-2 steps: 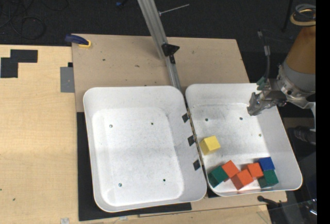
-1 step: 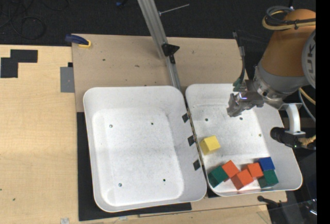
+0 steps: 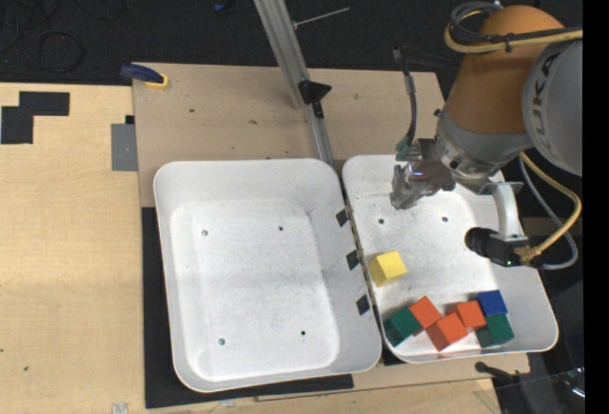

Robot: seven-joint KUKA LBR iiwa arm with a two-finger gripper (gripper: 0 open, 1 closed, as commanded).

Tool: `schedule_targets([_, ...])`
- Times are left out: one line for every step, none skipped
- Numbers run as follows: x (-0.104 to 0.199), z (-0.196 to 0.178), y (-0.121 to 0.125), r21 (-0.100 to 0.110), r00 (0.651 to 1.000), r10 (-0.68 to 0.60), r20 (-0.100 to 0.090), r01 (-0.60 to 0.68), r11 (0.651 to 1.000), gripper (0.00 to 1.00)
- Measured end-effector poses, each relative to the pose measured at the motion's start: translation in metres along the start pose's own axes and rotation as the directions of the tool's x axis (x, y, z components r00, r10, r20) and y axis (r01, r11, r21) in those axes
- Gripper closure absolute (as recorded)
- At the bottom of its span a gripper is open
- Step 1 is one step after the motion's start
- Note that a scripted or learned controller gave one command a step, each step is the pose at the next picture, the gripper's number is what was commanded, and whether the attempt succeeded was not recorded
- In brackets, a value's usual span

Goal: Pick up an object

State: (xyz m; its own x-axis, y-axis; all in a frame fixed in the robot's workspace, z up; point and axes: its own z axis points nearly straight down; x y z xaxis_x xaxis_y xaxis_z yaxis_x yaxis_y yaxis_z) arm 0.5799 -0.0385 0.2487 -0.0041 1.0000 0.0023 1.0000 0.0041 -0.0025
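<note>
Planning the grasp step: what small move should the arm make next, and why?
Probably shift the gripper toward the camera, over the yellow block. That block lies apart from the clustered blocks in the right bin, so it looks the easiest pick.

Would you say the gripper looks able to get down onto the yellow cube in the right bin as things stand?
Probably yes. The yellow cube sits alone on the right white bin's floor, apart from the cluster of coloured blocks at the near edge, and the gripper hangs above the same bin with open floor between.

The pale wooden surface (image 3: 228, 112) carries two white bins: the right bin (image 3: 542, 307) lies beneath the fingers (image 3: 407, 186), the left bin (image 3: 190, 193) just beside it.
</note>
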Motion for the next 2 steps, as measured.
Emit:
schedule_targets([0.047, 0.017, 0.010, 0.003, 1.000, 0.001, 0.001, -0.001, 1.000, 1.00])
schedule_targets([0.100, 0.009, 0.018, 0.000, 1.000, -0.001, 0.000, 0.001, 1.000, 1.00])
